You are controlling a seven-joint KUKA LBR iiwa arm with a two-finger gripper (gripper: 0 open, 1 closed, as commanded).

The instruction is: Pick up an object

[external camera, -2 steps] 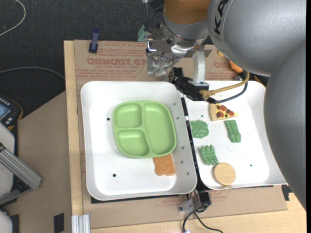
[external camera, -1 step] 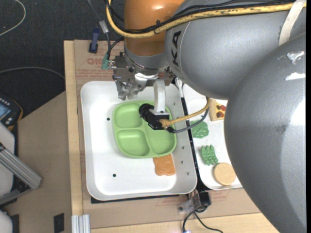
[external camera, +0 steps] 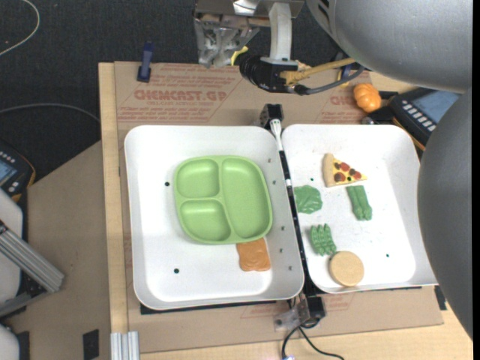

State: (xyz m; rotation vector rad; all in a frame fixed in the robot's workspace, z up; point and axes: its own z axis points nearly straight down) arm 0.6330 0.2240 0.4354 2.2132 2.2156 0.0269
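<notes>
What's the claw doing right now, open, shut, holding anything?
Claw: raised above the bench behind the bins, over the brown board. Whether it is open or closed cannot be told. Nothing can be seen held in it.

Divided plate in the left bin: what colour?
Light green, seen in the camera view: divided plate.

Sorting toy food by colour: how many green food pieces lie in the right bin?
3. A leafy piece near the divider, a long piece below the pizza slice, and a ridged piece above the round cookie. The arm may hide others.
</notes>
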